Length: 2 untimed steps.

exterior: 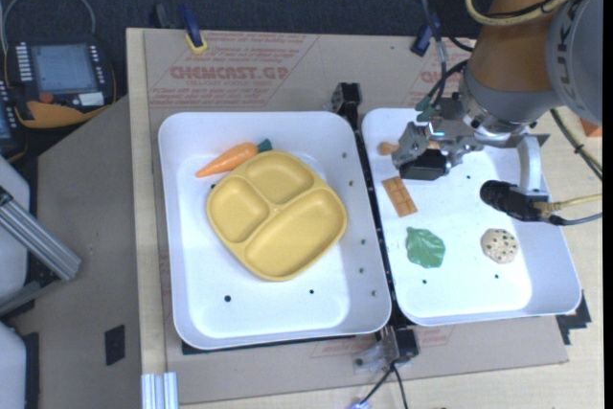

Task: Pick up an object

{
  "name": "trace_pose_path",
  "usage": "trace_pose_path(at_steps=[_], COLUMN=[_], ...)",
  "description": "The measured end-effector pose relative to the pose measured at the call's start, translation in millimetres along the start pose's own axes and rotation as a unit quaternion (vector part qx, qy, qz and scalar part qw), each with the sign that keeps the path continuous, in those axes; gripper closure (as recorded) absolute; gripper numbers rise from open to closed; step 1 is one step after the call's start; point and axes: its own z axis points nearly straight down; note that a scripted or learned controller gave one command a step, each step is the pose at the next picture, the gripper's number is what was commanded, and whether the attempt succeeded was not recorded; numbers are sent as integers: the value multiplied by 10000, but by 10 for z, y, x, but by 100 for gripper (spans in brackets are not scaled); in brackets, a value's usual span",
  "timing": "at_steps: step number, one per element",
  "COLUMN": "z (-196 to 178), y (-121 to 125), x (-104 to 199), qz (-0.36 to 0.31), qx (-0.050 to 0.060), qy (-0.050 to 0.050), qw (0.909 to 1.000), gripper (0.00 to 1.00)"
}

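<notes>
1. The pincer (pixel 422 151) hangs low over the far left part of the right bin (pixel 546 287). Its dark body hides the tips, so I cannot tell whether it grips anything, and nothing is seen held in it.
2. The nearest candidate is the orange wafer strip (pixel 399 196), lying flat just below the pincer, toward the camera. It looks thin, stiff and light. I judge it is best taken across its narrow width, since its flat lie leaves little edge to catch.
3. Just beside the pincer, on the side away from the arm, a small tan piece (pixel 385 147) sits against the bin wall. It is too small to identify.
4. Further toward the camera from the pincer lies a green leaf-like piece (pixel 425 247). It looks soft and floppy, likely to fold or slip.
5. On the arm's side of that, the round speckled cookie (pixel 499 245) looks rigid and light, and a pinch across its diameter should hold.
6. Well apart from the pincer, in the left bin (pixel 192 206), a toy carrot (pixel 226 159) touches the far rim of a yellow divided plate (pixel 277 214). The plate looks smooth and wide, awkward for two fingers.
7. Readable writing: faded red print on the cardboard (pixel 287 62) covering the desk beyond the bins reads roughly "CHEMCAST GP"; the smaller lines are illegible.
</notes>
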Motion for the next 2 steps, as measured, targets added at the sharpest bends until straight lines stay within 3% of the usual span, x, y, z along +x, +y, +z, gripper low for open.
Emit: trace_pose_path(at_steps=[2], z=[-121], y=[-81], x=[1079], qz=[-7], qx=[-25], qy=[-4], qw=[10000], gripper=[100])
